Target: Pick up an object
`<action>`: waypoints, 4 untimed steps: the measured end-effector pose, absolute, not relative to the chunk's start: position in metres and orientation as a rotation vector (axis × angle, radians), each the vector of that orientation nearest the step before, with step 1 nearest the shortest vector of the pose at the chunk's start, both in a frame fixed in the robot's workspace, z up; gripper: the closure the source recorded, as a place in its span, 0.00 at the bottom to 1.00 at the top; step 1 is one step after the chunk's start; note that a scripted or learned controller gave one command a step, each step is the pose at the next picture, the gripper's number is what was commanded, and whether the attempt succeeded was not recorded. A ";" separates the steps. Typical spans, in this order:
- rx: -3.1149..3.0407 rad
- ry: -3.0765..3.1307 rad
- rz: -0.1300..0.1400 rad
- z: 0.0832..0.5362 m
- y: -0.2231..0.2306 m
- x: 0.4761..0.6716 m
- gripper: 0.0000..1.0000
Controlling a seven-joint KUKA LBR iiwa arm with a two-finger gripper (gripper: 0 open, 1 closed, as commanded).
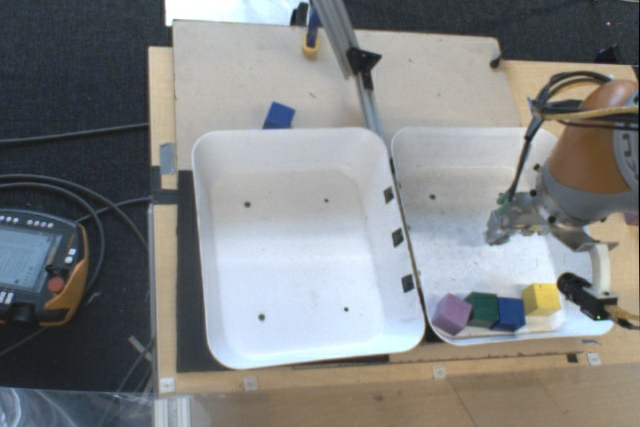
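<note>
Along the right bin's (pixel 450 165) front wall several small blocks sit in a row: a purple one (pixel 451 312), a green one (pixel 483 307), a blue one (pixel 510 314) and a yellow one (pixel 541 299). My gripper (pixel 503 223) hangs over the right part of this bin, behind the blocks and apart from them. The grey arm with its orange band (pixel 590 150) comes in from the right. I see nothing in the gripper.
The left bin (pixel 290 245) lies beside the right one, their walls touching. A blue block (pixel 279 116) rests on the bench behind the left bin. A slanted metal pole (pixel 330 5) crosses the back. A teach pendant (pixel 35 265) lies at far left.
</note>
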State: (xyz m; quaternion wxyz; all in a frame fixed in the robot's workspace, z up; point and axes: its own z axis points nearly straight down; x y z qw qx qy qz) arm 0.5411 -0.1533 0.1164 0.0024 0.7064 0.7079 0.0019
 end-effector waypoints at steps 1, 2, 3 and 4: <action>2.208 2.226 0.007 0.091 -0.151 0.614 1.00; 2.226 2.227 -0.003 0.089 -0.116 0.490 1.00; 2.206 2.224 0.011 0.205 -0.094 0.522 1.00; 2.215 2.211 0.005 0.250 -0.162 0.561 1.00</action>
